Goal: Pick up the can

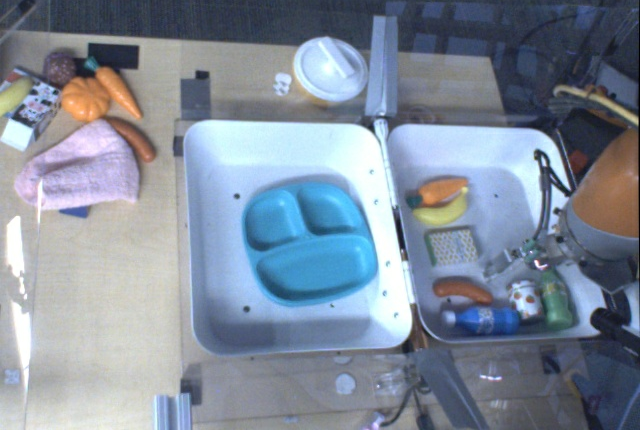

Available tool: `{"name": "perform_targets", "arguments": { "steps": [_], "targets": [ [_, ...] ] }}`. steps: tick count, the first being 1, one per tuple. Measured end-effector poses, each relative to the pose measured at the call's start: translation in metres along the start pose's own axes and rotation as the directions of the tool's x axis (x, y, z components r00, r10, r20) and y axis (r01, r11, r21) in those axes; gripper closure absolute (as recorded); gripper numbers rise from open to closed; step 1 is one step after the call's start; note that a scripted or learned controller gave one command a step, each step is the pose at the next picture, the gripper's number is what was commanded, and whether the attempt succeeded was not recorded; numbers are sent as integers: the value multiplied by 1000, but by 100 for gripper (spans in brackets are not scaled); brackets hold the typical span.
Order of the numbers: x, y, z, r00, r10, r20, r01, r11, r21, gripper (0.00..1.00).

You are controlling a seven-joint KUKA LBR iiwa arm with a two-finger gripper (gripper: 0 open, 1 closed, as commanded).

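glossy plastic tray (311, 243), fuzzy pink cloth (82, 168)

Arm came in from right edge, orange band up top; gripper (505, 263) hung low, near-right, fingers prob. apart, blurry.

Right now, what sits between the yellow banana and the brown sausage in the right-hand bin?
A green checkered pad lies between the banana and the sausage, as the camera view shows.
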State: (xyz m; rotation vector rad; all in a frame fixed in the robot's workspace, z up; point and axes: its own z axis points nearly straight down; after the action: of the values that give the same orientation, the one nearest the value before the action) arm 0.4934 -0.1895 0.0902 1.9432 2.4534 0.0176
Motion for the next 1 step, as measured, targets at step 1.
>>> {"name": "perform_targets", "arguments": {
  "steps": [1],
  "targets": [
    [31, 6, 0, 981, -193, 6, 193, 981, 2, 0]
  ]
}}
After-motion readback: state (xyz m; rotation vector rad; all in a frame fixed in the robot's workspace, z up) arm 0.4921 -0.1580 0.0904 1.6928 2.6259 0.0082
